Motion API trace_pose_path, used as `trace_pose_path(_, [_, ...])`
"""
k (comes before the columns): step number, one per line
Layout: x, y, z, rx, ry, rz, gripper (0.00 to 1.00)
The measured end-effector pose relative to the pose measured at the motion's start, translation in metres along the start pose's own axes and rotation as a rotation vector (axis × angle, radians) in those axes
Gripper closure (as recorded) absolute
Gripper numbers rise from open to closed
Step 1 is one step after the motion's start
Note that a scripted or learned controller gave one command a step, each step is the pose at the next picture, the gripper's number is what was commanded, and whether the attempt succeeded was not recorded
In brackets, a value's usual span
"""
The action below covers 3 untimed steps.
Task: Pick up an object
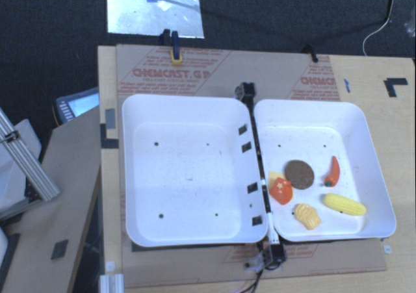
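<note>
Toy foods (299, 174) lie clustered in the right bin (364, 129), lower half.

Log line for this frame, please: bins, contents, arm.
right bin: brown disc, red pepper, corn cob, orange-red piece, yellow piece | left bin: bare floor | pick: not yet done

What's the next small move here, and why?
Probably bring the end effector in over the right bin, above the brown disc. All five items sit there: disc, tomato slice, red pepper, corn cob and yellow piece. The disc sits most central.
</note>
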<state>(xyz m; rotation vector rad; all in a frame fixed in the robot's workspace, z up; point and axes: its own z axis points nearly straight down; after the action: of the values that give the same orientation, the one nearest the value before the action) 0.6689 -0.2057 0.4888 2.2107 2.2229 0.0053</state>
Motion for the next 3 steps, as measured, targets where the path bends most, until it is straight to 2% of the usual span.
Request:
trace_pose_path(1, [0.000, 0.000, 0.015, 0.004, 0.001, 0.002, 1.00])
trace_pose_path(2, [0.000, 0.000, -0.034, 0.000, 0.000, 0.000, 1.00])
trace_pose_path(3, [-0.001, -0.001, 0.048, 0.011, 0.003, 0.005, 1.00])
